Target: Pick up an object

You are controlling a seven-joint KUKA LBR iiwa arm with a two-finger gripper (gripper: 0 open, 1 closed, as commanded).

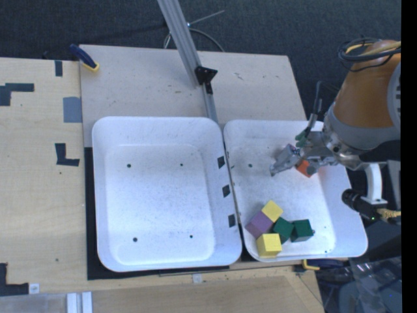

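My gripper (284,161) hangs over the upper middle of the right bin (260,142), its tip pointing left. A small orange-red block (303,169) lies right under the gripper's body and is partly hidden by it. I cannot make out whether the block is gripped. Near the right bin's front edge sits a cluster of blocks: a yellow one (272,211), a purple one (260,224), two dark green ones (283,229) (301,229), and a second yellow one (269,244). The cluster is well apart from the gripper.
The left bin (156,194) stands beside the right one, with a shared raised rim (228,188) between them. A slanted metal pole (186,38) crosses the back of the bench. A blue and yellow tool (85,57) lies at the far left corner.
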